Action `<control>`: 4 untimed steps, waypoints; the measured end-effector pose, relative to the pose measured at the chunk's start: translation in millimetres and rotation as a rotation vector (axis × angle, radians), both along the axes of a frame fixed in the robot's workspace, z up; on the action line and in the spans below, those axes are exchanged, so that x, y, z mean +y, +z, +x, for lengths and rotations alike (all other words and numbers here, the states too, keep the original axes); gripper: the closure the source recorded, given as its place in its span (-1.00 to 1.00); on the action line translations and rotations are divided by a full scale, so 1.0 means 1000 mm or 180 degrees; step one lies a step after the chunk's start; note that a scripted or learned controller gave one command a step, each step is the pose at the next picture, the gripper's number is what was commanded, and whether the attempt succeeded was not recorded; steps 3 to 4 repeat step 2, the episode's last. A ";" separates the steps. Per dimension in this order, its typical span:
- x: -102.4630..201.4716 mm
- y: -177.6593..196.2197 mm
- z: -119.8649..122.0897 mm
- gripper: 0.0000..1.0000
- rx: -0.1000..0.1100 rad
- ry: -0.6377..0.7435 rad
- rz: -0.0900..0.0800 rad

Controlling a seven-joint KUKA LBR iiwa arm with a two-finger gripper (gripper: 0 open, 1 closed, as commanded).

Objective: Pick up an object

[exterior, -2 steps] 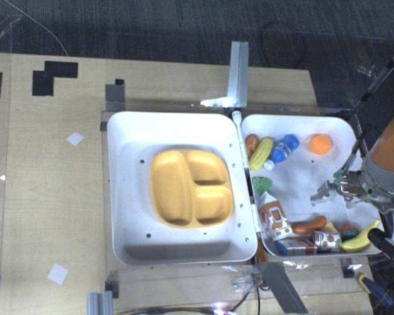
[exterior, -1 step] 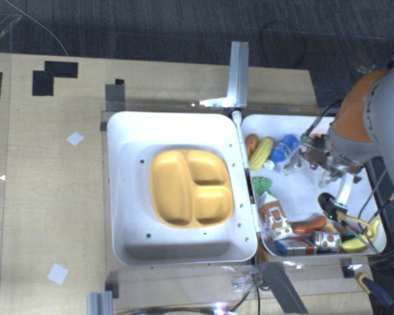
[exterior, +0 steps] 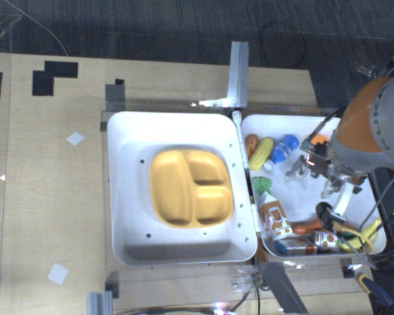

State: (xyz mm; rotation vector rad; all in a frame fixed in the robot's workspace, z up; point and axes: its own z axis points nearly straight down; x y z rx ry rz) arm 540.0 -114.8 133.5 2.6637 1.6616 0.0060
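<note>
1. The gripper [exterior: 313, 173] is hanging low over the right bin [exterior: 302, 126], above a bare patch of its floor; I cannot tell how far it is opening or whether it is gripping anything, since the wrist is covering it.
2. No object is lying straight under it; the nearest candidates are sitting on its side away from the arm: a blue toy [exterior: 285, 146] close by, corn [exterior: 261, 151] just past that, and a green toy [exterior: 261, 186] further out.
3. As I am judging it, coming straight down here is risking a close on nothing.
4. Shifting toward the blue toy is risking a nudge; it is lying just beside the corn, so one may roll off, or both may get pinched together.
5. Nearer the camera than the gripper, a carton [exterior: 274, 216], a sausage [exterior: 306, 227] and a can [exterior: 301, 246] are crowding the bin's wall; that wall is leaving little room for a clean grasp.
6. The left bin [exterior: 128, 176], well apart from the gripper, is holding a yellow tray [exterior: 187, 189]; it is not standing in the way.
</note>
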 end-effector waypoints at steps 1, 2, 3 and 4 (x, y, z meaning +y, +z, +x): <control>-0.036 -0.022 0.001 -1.00 0.0008 -0.0657 0.0002; -0.082 -0.045 -0.003 -1.00 -0.0016 0.0760 -0.0019; -0.082 -0.045 -0.003 -1.00 -0.0016 0.0760 -0.0019; -0.082 -0.045 -0.003 -1.00 -0.0016 0.0760 -0.0019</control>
